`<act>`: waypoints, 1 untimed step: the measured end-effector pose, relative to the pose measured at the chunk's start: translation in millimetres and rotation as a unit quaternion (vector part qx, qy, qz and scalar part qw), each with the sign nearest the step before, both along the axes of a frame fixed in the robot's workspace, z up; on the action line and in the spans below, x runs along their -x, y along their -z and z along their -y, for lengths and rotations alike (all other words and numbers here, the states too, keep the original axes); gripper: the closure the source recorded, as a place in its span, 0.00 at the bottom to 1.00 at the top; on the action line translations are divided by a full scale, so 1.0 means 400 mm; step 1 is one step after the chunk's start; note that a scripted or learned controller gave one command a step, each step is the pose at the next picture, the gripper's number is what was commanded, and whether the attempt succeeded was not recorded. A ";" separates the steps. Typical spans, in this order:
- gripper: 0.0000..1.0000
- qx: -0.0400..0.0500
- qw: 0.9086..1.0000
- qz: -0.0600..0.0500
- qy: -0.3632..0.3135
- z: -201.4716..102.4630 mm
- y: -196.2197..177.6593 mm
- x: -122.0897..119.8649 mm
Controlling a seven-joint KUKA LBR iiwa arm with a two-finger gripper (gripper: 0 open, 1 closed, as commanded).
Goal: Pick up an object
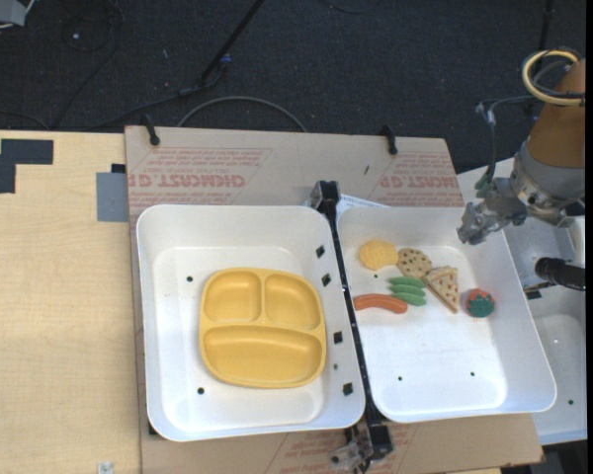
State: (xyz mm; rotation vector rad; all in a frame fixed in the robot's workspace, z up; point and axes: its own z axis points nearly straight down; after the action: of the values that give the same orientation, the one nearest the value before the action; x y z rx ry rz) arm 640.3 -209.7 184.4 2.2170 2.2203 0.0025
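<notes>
Progress on the pick is nil as far as the view shows: every candidate object lies undisturbed in the right bin (519, 363), and nothing hangs from the arm. The gripper (474, 227) sits over the bin's rim at about 2 o'clock from the bin's centre, apart from the nearest item; whether it is parted or closed cannot be told at this angle. Approach, descent, closure and lift all remain to be done. Stock in the right bin forms a tight cluster in its upper half, toward 12 o'clock of centre: a yellow ridged piece (378, 255), a speckled cookie (413, 262) touching it at 3 o'clock, a toast wedge (443, 287) beside that, green bean pods (408, 290) below the cookie, an orange-red sausage (380, 304) at 7 o'clock of the pods, and a teal and red round item (479, 303), set slightly apart at the cluster's 3 o'clock and nearest the gripper. The left bin (168, 363) holds a yellow divided plate (263, 326), flat and centred.
</notes>
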 end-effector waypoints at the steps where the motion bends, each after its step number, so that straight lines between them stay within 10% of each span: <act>1: 1.00 0.000 1.000 0.000 -0.001 0.005 -0.160 0.006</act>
State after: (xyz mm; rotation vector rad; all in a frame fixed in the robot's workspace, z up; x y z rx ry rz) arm 637.7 -211.6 248.2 2.2152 2.2210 0.0029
